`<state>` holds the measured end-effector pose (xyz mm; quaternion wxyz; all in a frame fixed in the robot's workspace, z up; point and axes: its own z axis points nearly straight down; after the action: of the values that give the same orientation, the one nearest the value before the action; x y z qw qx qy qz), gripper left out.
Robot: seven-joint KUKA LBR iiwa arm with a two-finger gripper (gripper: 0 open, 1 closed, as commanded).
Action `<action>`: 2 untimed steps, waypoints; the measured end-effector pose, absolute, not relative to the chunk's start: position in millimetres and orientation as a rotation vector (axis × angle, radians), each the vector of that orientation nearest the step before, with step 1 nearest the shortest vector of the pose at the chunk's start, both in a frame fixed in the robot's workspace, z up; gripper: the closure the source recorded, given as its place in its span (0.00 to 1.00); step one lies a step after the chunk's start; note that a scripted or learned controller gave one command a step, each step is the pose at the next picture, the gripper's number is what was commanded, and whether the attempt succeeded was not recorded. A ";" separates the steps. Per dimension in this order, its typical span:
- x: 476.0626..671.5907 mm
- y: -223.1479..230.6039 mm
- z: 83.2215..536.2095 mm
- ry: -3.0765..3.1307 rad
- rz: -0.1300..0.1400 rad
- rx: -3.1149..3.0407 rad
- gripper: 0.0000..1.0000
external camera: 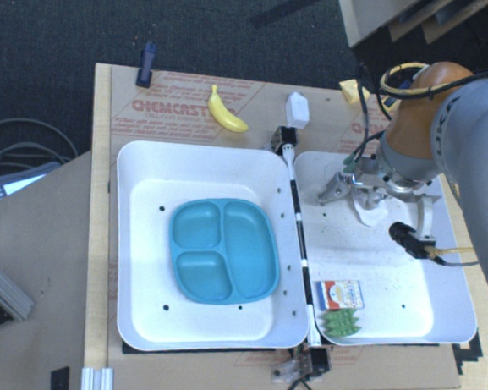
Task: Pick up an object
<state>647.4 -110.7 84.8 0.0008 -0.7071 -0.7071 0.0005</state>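
Observation:
My gripper (pixel 376 201) hangs over the far part of the right bin (pixel 445 322), its fingers spread open. A small white object (pixel 368 213) lies on the bin floor just below and between them; I cannot tell if they touch it. Near the front of that bin lie a small picture card (pixel 340 293) and a green leafy toy (pixel 341 323). A blue divided plate (pixel 222 249) lies in the middle of the left bin (pixel 143 181).
A yellow banana (pixel 227 112), a white block (pixel 297 110) and a dark blue item (pixel 146 62) lie on the bench behind the bins. A black part on a cable (pixel 410 239) hangs beside the gripper. The grey arm (pixel 478 142) covers the right bin's far right corner.

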 end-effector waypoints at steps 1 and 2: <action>657.9 -109.7 84.9 -2.224 -0.001 -2.222 0.00; 636.2 -107.5 84.8 -2.220 0.002 -2.221 0.00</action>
<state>636.2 -107.5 84.8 0.0008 -0.7073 -0.7069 0.0005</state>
